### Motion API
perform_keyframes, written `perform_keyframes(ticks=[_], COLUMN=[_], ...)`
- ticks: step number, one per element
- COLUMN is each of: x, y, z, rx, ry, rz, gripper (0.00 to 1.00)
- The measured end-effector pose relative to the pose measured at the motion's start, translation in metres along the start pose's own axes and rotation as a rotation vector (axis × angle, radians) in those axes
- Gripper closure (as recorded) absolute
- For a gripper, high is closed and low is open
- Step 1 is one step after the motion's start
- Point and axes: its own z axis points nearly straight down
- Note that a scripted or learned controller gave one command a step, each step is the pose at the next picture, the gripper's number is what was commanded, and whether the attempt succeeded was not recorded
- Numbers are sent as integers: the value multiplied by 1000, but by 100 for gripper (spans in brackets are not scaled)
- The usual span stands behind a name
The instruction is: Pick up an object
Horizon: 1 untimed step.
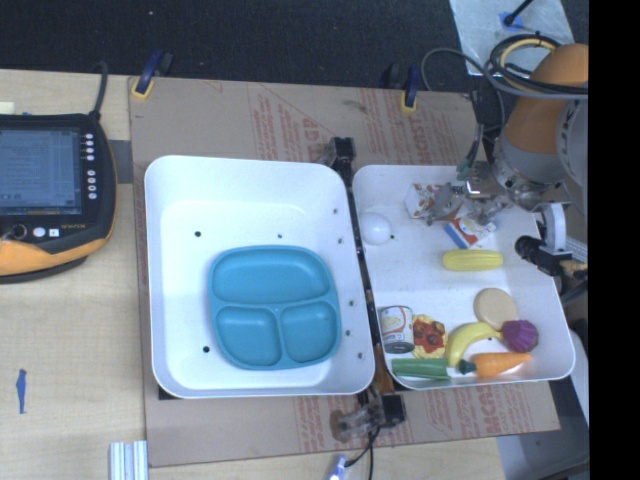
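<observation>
My gripper is low over the far part of the right bin. It hangs just above a small red, white and blue packet, with a crumpled silvery wrapper to its left. A white ball lies by the bin's left wall. A yellow corn cob rests mid-bin. At the near end lie a tan round cookie, a purple piece, a banana, a carrot, a green cucumber, a small can and a red and yellow pack.
The left bin holds a blue divided plate. A teach pendant lies on the bench at far left. The arm's cables and orange band rise at the right, beside the right bin's far corner.
</observation>
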Motion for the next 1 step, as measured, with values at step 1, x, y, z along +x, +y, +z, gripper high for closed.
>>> perform_keyframes(ticks=[1], x=[23], y=[0], z=[-2], rx=[-2], ry=[-5], rz=[-1], gripper=[0])
